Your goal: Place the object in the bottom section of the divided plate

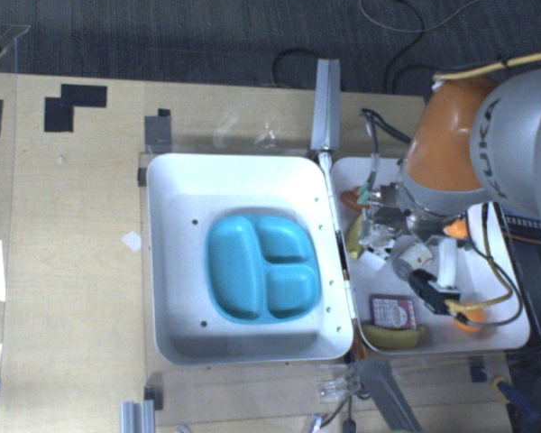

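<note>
A blue divided plate point(243, 273) lies in the middle of the left bin point(176, 242). It has one long section on the left and two smaller ones on the right, all showing bare blue. My gripper point(377, 233) hangs low over the left part of the right bin point(514, 332), under the orange band of the arm point(446, 142). Near it are a yellow-green piece point(353, 234) by the bin's left wall and a small red-orange item point(350, 198). The arm hides most of this bin's middle.
At the right bin's front edge lie a yellow banana-shaped item point(392, 336) and a dark red packet point(392, 311). An orange object point(469, 321) sits further right under a cable. A grey divider post point(325, 106) stands between the bins at the back.
</note>
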Tool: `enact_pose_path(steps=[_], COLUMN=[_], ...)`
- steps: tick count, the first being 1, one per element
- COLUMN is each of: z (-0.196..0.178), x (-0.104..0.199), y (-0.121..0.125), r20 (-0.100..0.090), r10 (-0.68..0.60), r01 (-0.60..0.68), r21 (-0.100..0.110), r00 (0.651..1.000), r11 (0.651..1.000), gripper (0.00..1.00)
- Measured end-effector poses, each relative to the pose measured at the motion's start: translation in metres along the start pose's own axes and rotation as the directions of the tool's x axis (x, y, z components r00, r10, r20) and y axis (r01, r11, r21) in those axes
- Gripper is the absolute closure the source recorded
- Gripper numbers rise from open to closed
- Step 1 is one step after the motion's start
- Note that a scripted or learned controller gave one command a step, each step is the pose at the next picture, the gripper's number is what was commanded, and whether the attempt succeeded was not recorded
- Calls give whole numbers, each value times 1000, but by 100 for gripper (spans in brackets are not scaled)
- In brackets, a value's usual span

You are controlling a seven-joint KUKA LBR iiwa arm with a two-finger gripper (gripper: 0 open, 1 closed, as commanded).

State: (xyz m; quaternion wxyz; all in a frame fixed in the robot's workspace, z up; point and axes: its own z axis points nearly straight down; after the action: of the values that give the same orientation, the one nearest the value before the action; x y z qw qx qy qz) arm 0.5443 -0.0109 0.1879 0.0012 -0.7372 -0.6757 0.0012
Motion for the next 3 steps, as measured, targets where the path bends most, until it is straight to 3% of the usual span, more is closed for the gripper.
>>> enact_pose_path(steps=[1,2,3], z=[6,6,6], x=[85,85,85], y=[-8,-8,-8], r20=[0,0,0], r10=[-67,-66,-66], r01=[67,66,66], r21=[-1,-1,-1], r00=[998,998,998], r11=[998,998,998], gripper=[100,0,0])
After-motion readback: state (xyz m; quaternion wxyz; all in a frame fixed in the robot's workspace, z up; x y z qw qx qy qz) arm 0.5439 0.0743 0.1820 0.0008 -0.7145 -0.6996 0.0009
